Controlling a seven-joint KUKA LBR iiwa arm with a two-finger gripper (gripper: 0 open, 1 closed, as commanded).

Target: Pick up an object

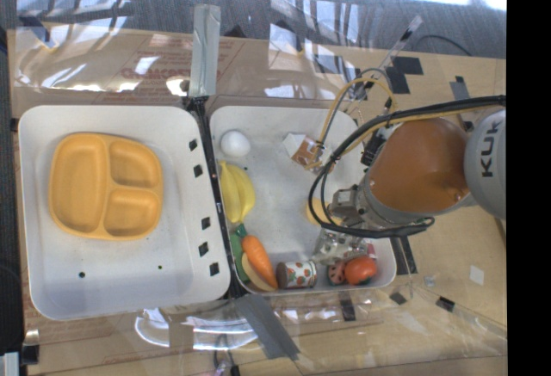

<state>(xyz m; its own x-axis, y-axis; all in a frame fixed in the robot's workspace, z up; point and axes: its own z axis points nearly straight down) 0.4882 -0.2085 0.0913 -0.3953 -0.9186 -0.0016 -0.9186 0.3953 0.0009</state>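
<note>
The gripper (344,238) hangs low over the right bin's (275,120) near-right corner, the red tomato-like toy (361,269) lying just below it toward the bin's near wall beside a small patterned cup (297,274); its opening cannot be told.

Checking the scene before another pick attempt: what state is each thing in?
Gripper: low in the right bin, fingers hidden.
Tray: flat in the left bin, nothing in it.
Ball: resting at the right bin's far left corner.
Banana: lying by the divider.
Carrot: lying flat.
Can: on its side.
</note>
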